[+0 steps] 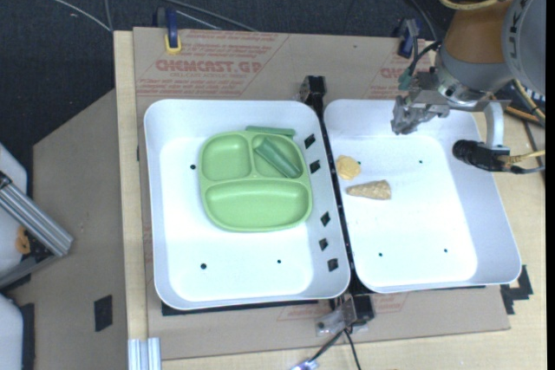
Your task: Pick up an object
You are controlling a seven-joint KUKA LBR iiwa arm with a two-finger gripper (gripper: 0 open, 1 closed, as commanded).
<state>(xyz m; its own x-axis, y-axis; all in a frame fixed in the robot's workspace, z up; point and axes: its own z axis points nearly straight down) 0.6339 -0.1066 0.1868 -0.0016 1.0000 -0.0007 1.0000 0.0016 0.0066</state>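
Looking down on the worktop (139, 186), two shallow white bins sit side by side on a sheet of printed cardboard (217, 56). In the left bin (173, 273) lies a light green divided plate (256, 182), three compartments, rounded corners, with a darker green oblong piece (279, 156) resting in its upper right compartment and another green strip (270, 132) just beyond the plate's top edge. Over in the right bin (434, 247), near its left wall, two small items lie close together but apart: a pale yellow roundish lump (348, 167), and just below and right of it a tan, speckled wedge (369, 190) that tapers to a point on its left, lying flat on the bin floor. The arm (490, 13) comes in from the right, orange band showing above the wrist, and its hand (406, 124) hangs over the upper part of the right bin, near the back rim, up and to the right of the two small items and well clear of them. Nothing sits between the fingers; how far they are spread, I cannot tell from this angle. Blue clamps (173, 29) grip the board's far edge.
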